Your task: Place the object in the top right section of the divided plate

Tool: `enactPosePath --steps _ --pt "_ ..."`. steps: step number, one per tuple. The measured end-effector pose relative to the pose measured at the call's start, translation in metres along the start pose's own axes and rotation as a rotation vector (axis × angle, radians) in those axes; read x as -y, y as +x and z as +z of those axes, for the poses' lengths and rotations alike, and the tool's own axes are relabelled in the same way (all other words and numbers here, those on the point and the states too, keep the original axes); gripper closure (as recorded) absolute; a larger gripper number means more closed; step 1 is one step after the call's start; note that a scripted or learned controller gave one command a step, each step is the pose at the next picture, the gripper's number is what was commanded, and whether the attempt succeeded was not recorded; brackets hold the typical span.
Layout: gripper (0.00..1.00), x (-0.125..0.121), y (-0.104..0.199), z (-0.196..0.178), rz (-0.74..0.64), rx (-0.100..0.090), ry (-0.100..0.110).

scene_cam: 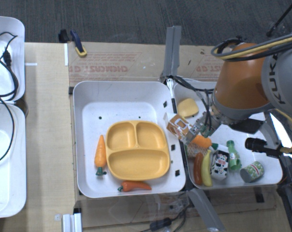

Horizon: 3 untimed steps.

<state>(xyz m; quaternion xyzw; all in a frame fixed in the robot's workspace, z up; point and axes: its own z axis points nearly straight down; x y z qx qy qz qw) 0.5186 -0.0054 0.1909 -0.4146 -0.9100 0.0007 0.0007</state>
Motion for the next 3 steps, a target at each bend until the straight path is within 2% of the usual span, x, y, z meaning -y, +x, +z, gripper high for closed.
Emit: enactPosePath --steps 1,2,3 --pt "1.0 0.007 0.013 -0.061 -0.03 0.001 -0.002" --pt "1.0 -0.028 0.022 -0.031 -0.3 0.0 -0.001" --pt "0.0 -0.028 0.022 -0.031 -0.3 0.001 -0.001"
